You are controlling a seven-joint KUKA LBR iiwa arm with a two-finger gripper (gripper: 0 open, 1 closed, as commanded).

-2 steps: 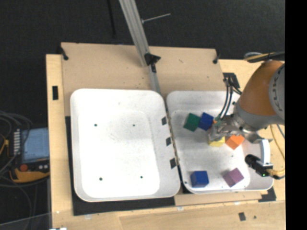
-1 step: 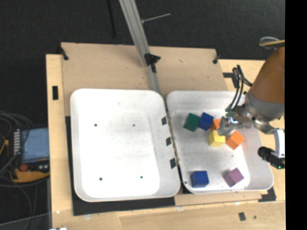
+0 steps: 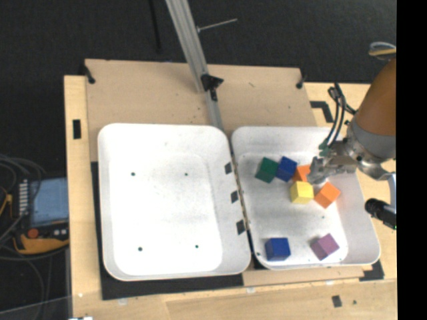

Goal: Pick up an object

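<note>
Orange, yellow, green and blue cubes cluster in my right bin (image 3: 353, 245). My fingers (image 3: 316, 173) hang low over that cluster, just beside the yellow cube (image 3: 301, 192) and an orange cube (image 3: 327, 195); whether they are clenched or released I cannot tell. A purple cube (image 3: 325, 246) sits apart.

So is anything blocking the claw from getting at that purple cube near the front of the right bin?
Nothing visible lies in the way. The claw sits over the cluster of yellow cube and orange cubes; the purple cube stands apart below them, with bare bin floor between.
</note>
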